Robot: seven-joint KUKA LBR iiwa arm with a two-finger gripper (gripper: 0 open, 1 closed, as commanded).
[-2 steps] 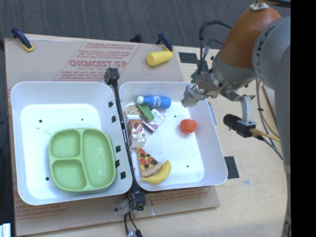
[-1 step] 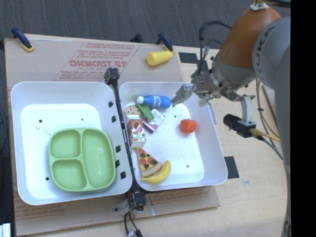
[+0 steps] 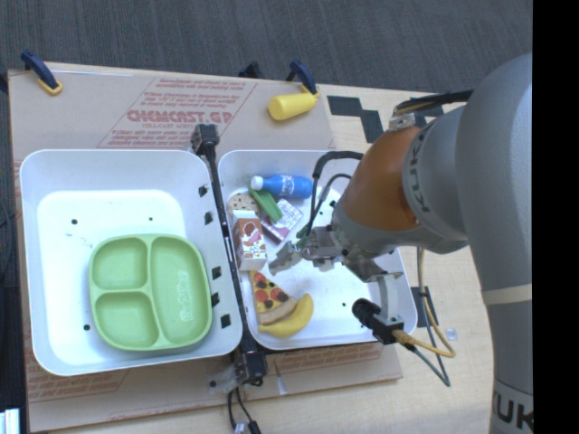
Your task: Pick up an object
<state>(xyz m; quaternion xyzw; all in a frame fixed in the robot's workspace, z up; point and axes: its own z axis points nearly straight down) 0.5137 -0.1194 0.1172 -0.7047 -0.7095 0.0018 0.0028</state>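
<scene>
In the left bin (image 3: 36, 206) lies a green divided plate (image 3: 150, 290), well apart from anything I am after. No part of me is over that side.

Across the shared wall, the right bin (image 3: 398, 319) holds the clutter: a small carton (image 3: 249, 240) against its left wall, a toy pizza slice (image 3: 266, 293) below it, and a banana (image 3: 291, 317) at the bin's near edge, touching the slice. Further back a blue bottle (image 3: 288, 185) lies on its side along the bin's far edge, its white cap toward the left wall, long axis roughly parallel to that edge. A green-and-pink packet (image 3: 271, 208) sits just below it.

My gripper (image 3: 288, 256) hangs low over the middle of this bin, just right of the carton and above the pizza slice. Whether it is spread or closed I cannot tell; the wrist hides too much, and I see nothing clearly between its tips.

I judge this to be the approach step, with no grasp made yet. The nearest candidates are the carton and the slice. The carton's long axis runs from far edge to near edge, slightly tilted. To take it, I would shift left a little, line up across its short side, then descend and close.
</scene>
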